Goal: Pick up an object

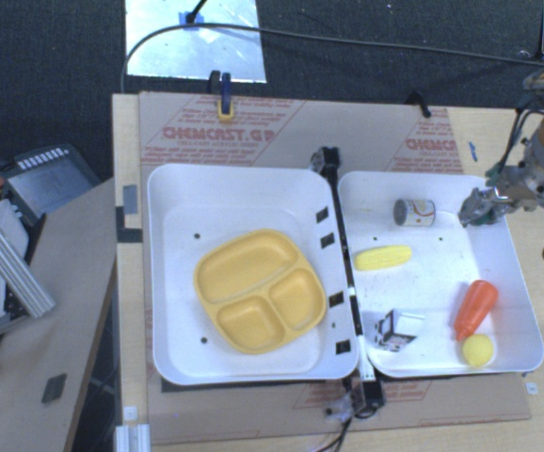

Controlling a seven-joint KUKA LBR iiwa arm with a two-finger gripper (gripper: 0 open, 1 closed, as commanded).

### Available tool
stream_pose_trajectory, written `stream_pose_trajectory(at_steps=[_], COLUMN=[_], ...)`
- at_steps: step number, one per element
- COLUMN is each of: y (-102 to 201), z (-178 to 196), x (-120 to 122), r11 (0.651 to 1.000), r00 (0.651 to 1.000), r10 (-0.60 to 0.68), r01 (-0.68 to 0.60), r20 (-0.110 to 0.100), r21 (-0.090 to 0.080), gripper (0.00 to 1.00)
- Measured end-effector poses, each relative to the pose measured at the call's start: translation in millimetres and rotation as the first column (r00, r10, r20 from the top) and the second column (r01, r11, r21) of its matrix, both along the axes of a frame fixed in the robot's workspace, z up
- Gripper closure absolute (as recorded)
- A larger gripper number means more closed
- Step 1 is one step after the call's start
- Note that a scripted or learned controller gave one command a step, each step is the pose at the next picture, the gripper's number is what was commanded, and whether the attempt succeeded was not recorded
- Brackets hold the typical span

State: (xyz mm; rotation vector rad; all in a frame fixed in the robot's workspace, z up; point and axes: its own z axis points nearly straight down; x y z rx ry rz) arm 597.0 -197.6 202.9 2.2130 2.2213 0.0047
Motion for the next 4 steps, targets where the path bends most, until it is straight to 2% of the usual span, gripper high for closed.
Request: stream_pose_trajectory(at_steps=[2, 3, 4], y=[6, 53, 110], z=[95, 74, 74], x=[5, -6, -16], r11=[1.0, 1.0, 1.0], r00=[1.0, 1.0, 1.0], r10=[0.002, 0.004, 0.006], r01=[-0.002, -0.004, -0.006], r20=[0.001, -0.007, -0.005], r21=[0.0, 0.004, 0.004], gripper=[1.0, 1.0, 1.0])
